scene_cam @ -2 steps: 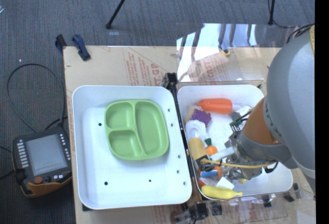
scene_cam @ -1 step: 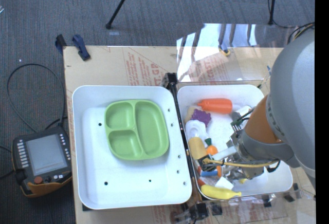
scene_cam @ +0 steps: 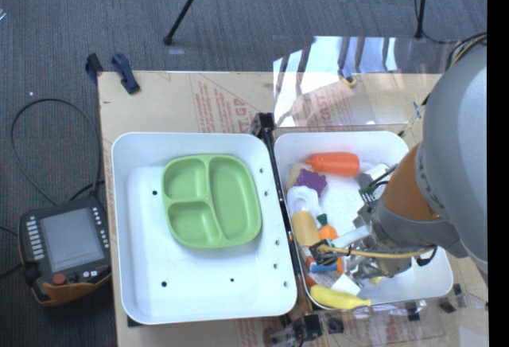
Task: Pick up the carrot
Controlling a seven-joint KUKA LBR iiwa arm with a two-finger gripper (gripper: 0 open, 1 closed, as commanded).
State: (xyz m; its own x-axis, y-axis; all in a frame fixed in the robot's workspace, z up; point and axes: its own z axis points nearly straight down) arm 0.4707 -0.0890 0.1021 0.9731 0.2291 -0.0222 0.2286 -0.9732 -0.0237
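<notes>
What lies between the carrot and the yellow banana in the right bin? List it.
In the camera view, between the carrot and the banana lie a purple toy, a white bottle, a tan bottle and small mixed toys.

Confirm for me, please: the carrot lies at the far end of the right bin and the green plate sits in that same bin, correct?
Not quite. The carrot does lie at the far end of the right bin, but the green plate sits in the left bin, as the camera view shows.

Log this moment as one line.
carrot: far end, right bin, untouched | gripper: low among near-end toys | green plate: left bin
</notes>
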